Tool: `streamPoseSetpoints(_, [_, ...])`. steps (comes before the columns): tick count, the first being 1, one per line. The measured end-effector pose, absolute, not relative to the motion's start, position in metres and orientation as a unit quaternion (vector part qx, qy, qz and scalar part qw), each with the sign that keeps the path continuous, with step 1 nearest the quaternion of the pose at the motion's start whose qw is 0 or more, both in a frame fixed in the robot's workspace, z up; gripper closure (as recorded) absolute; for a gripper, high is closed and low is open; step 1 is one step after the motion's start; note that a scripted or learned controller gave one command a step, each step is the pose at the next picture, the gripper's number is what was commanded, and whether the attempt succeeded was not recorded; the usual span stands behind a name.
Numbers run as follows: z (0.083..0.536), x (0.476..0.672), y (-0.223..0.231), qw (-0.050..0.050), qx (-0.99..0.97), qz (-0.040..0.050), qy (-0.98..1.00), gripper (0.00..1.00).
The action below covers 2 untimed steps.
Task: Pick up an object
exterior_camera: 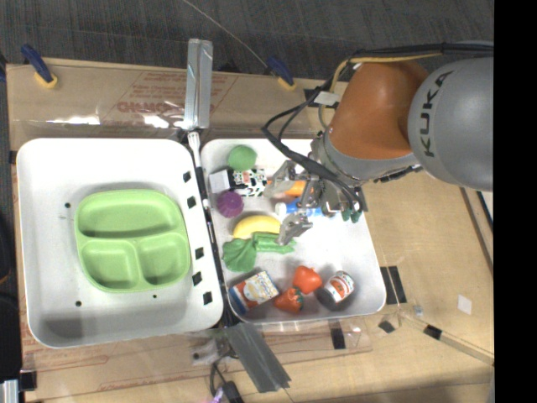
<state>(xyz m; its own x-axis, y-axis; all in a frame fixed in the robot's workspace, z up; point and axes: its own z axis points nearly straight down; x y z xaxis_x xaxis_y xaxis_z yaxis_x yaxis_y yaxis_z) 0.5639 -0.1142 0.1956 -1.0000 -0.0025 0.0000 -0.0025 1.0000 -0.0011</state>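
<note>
The right bin holds several toy foods: a green round one, a purple one, a small printed carton, a yellow banana, a green leafy piece, two small cans and red peppers. My gripper hangs low over the middle of this bin, just right of the banana and above the leafy piece. An orange object shows partly under the wrist.
The left bin carries a green divided tray. The grey arm with its orange band covers the right bin's upper right part. Cables loop beside the wrist. Brown bench surface lies to the right.
</note>
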Motion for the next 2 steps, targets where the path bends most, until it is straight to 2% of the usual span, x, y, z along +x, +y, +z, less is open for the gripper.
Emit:
streamPoseSetpoints(1, [0.120,0.592,-0.157,0.003,-0.057,-0.0001,-0.998,0.00])
streamPoseSetpoints(2, [0.091,0.632,-0.173,0.000,-0.055,0.0000,-0.998,0.00])
